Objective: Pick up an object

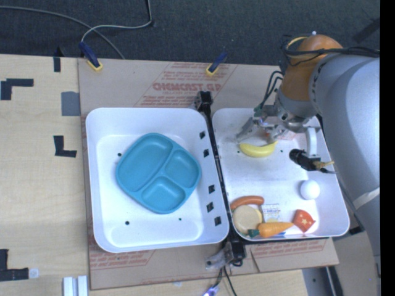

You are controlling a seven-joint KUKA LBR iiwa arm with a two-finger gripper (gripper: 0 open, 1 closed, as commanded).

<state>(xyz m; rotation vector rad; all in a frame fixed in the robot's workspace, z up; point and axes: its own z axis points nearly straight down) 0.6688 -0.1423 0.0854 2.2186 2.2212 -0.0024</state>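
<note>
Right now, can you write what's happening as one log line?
end effector: over banana, right bin | grasp: unconfirmed | blue divided plate: left bin

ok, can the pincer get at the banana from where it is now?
Probably yes. The pincer hangs right above the banana in the right bin, and nothing lies on or against the banana. The egg and the other toy foods sit well away.

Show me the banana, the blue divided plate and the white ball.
banana (257, 148), camera view, middle of its curve.
blue divided plate (158, 172), camera view, central ridge.
white ball (309, 189), camera view, its centre.
</note>
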